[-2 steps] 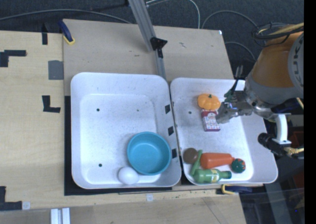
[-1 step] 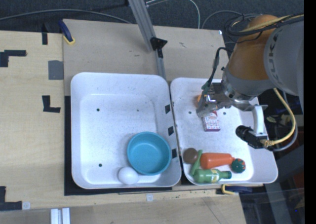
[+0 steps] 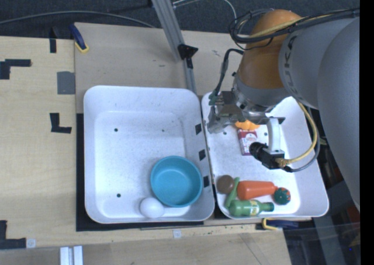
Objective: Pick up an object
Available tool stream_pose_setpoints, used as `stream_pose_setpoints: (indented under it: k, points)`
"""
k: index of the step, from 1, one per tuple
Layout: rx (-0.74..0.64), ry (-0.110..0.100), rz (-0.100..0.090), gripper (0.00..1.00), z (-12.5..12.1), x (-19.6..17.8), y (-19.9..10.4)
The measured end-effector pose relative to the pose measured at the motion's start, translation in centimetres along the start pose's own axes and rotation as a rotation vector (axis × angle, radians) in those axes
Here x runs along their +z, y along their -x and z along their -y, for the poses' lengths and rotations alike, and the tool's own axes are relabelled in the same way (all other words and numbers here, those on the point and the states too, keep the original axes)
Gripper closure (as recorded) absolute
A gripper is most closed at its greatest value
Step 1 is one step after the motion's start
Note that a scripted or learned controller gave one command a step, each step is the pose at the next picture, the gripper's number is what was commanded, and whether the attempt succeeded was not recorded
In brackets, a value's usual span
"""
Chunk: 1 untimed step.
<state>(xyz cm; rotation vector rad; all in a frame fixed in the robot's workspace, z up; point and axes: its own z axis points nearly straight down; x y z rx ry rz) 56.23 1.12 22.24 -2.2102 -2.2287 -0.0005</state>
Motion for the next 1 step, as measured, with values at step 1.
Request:
stream_pose_setpoints:
  k: [1]
  points:
    - [0.002, 0.000, 0.002, 1.00, -1.25, 0.96, -4.93]
